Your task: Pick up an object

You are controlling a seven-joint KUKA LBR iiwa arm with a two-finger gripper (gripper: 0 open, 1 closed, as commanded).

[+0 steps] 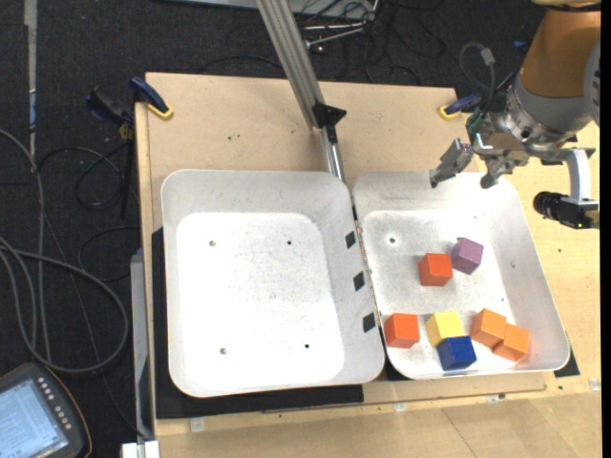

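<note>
light: bright, even, overhead — shadows: soft, short | glare: mild on white bins (258, 184) | focus: slightly soft

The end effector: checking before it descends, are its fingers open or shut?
Open. The grey two-finger end effector shows its fingers splayed apart with bare gap between them, above the right shallow white bin's far rim.

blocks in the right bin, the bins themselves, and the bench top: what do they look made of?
Blocks, e.g. the purple block and blue block: likely painted wood or foam; matte solid colour, crisp edges, no glare.
Right bin and left bin: probably moulded plastic; white, rounded corners, faintly speckled floors.
Bench top: looks like unfinished fibreboard or plywood; flat tan, no sheen.
</note>
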